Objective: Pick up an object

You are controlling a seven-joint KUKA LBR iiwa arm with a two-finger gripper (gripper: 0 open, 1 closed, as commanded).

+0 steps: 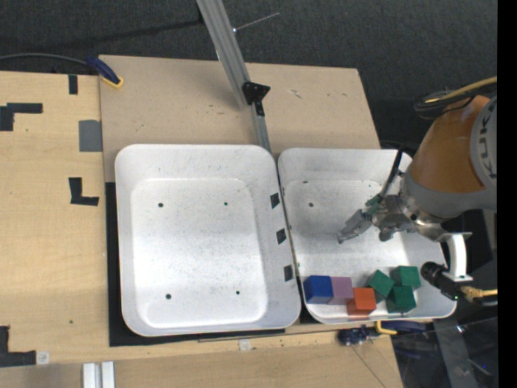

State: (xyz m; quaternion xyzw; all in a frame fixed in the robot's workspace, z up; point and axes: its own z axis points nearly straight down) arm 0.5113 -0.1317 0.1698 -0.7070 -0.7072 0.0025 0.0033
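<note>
Camera view: hand, grip unreadable, over right bin; blocks hug near edge.

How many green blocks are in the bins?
3, all in the near right corner of the right bin: one beside the orange block, one farther right, one nearest the rim. None looks hidden.

Robotics lab bench. Evidence: grey industrial arm with orange band over two shallow white plastic bins, plywood benchtop marked with black tape pieces, slanted aluminium mounting rail, loose cabling, small coloured foam test blocks.
</note>
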